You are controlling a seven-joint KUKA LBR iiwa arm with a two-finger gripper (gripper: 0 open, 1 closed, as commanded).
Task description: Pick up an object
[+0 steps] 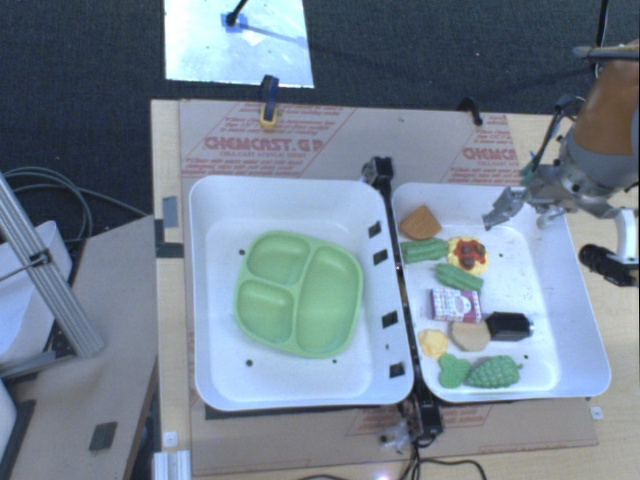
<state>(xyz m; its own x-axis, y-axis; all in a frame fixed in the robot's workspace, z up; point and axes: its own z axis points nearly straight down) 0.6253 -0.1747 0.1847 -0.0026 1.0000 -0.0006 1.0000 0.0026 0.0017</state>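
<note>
The right bin (560, 298) holds several toy foods. A brown wedge (420, 223) lies at the back left, with a green pickle (425, 251) and a yellow-and-red piece (467, 255) just in front of it. Nearer the front are a second green pickle (458, 278), a purple box (455, 305), a black block (507, 325), a tan disc (468, 336), a yellow piece (433, 343) and two green pieces (493, 372). My gripper (520, 216) hovers over the bin's back right part, open, with nothing between its fingers, to the right of the brown wedge.
A green divided plate (298, 292) lies in the left bin (215, 218). A black hinge strip (390, 268) runs between the two bins. The right half of the right bin is bare white floor.
</note>
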